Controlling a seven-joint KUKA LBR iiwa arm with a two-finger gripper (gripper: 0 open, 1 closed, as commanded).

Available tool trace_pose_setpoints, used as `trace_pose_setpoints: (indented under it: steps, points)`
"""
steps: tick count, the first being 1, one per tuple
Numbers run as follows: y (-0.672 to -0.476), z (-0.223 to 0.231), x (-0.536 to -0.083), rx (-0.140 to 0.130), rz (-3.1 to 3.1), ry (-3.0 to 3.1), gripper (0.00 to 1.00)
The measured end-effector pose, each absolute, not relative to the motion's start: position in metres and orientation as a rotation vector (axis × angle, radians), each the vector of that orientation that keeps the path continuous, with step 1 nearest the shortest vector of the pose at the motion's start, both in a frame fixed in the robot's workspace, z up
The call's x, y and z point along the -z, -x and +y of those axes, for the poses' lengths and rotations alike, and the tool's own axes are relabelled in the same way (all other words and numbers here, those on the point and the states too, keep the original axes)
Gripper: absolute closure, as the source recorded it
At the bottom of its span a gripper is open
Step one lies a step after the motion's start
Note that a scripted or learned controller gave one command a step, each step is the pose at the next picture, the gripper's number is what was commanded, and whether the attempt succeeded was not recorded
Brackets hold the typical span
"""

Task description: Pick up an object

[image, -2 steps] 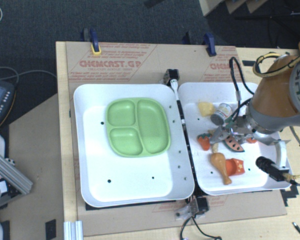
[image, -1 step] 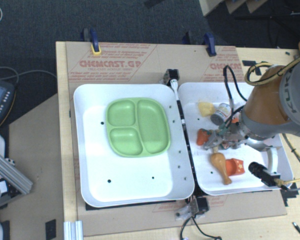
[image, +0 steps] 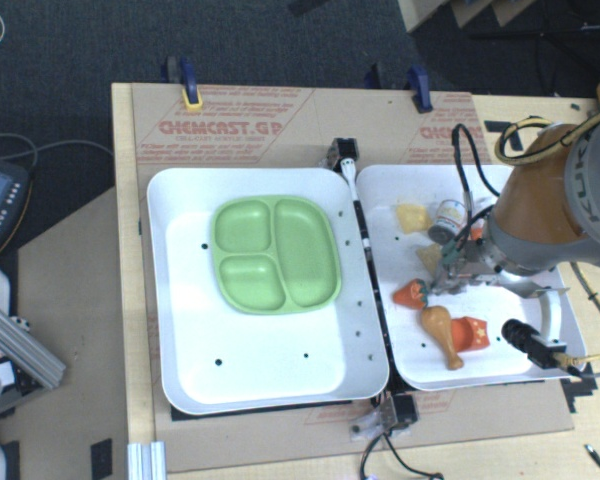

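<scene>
Camera view shows the arm (image: 540,208) reaching into the right bin (image: 405,363), with the claw (image: 448,273) low over the middle of it. Whether the claw is spread or pressed together I cannot tell, because the wrist covers it from this angle, and I see no object pinched in it.

The objects to pick all lie in this bin. A red toy fruit (image: 410,293) with a green top is just beside the claw, on its left. A toy drumstick (image: 440,333) lies below it, touching or almost touching a red packet (image: 472,335). A pale yellow piece (image: 412,217) and a small can (image: 445,218) sit near the far wall. The left bin (image: 190,298) holds a green divided plate (image: 277,253), well apart from the claw.

I judge the fruit to be the likely target (it is the nearest one). The risk is that the claw comes down beside the fruit and not around it; then it would push the fruit toward the bin wall or close on nothing. The fruit looks round and smooth, so it may also slip out during lifting. The drumstick is near, so it could be knocked or caught together with the fruit.
</scene>
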State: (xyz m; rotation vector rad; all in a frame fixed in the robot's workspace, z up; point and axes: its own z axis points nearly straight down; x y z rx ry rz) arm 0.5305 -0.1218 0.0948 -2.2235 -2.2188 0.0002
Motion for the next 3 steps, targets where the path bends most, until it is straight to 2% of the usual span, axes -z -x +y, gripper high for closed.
trace_pose_setpoints:
  steps: [2, 3]
  points:
    - [-0.524, -0.133, -0.199, 0.002, -2.224, 2.224, 1.00]
    - [-0.525, -0.133, -0.226, 0.004, -2.226, 2.224, 1.00]
